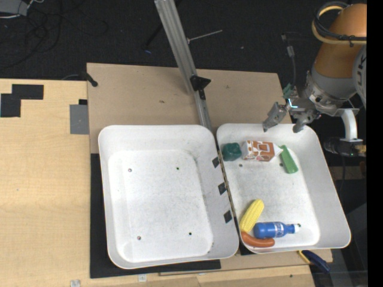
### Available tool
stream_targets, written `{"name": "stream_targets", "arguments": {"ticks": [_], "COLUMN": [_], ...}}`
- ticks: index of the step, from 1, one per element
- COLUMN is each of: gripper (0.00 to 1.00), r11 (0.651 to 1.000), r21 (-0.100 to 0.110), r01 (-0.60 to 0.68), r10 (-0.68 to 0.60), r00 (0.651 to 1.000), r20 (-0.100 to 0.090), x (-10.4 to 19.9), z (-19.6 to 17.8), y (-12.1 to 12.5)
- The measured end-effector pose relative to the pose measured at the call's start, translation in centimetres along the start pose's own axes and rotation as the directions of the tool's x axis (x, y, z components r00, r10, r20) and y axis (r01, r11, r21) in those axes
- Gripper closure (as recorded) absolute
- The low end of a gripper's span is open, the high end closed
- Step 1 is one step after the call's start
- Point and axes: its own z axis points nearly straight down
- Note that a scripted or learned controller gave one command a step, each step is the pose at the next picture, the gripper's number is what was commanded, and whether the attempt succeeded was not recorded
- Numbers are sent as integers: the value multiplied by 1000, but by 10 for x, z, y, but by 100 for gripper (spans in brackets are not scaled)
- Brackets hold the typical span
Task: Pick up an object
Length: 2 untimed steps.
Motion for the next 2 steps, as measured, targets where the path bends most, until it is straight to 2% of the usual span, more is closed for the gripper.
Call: {"name": "stream_targets", "arguments": {"ticks": [1, 2], "gripper": [0, 0], "r11": [1000, 1000], "r21": [-5, -2], "r01": [2, 0], "r10": [-2, 0], "r00": [1000, 1000], "r20": [2, 1], "x": [0, 1], "z": [-3, 40], "y": [1, 1]}}
